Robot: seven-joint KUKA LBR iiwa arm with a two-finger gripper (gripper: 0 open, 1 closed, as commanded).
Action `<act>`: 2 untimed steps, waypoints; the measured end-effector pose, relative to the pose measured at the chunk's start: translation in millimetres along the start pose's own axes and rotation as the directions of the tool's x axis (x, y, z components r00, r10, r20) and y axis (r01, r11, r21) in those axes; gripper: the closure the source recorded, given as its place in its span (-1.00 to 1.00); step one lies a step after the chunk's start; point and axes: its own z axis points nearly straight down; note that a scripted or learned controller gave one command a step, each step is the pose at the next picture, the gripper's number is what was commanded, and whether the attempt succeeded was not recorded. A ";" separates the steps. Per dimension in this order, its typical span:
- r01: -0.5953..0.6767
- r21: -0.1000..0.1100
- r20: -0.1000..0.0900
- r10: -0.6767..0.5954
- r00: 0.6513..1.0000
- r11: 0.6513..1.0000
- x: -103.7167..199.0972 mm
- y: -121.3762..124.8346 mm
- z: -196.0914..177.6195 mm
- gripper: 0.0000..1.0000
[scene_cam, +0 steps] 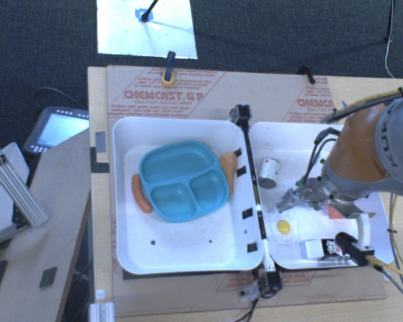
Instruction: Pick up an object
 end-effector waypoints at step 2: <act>0.001 -0.008 0.000 -0.001 1.000 1.000 0.3 2.6 0.2 1.00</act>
